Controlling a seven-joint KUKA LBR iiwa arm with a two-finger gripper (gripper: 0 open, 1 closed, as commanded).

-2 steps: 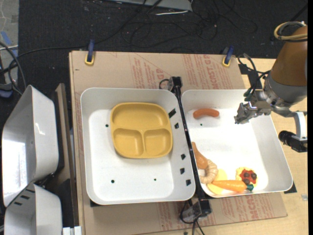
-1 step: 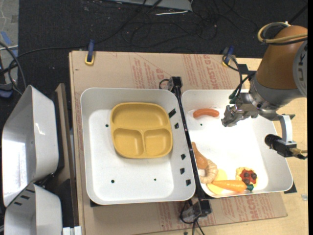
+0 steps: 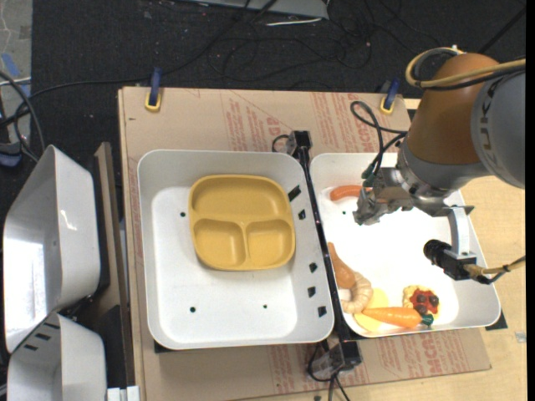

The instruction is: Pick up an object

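My gripper hangs over the upper left part of the right bin, pointing down and left. An orange sausage-shaped piece lies just left of it near the bin's top left corner. Toy food is gathered along the bin's lower edge: a croissant-like piece, a pale shrimp, a yellow slice, a carrot and a small pizza slice with red and green toppings. Nothing shows between the gripper's tips.
The left bin holds a yellow divided plate in its upper middle. A black clip rail runs between the two bins. Cardboard lies under both, with yellow clamps at the back edge.
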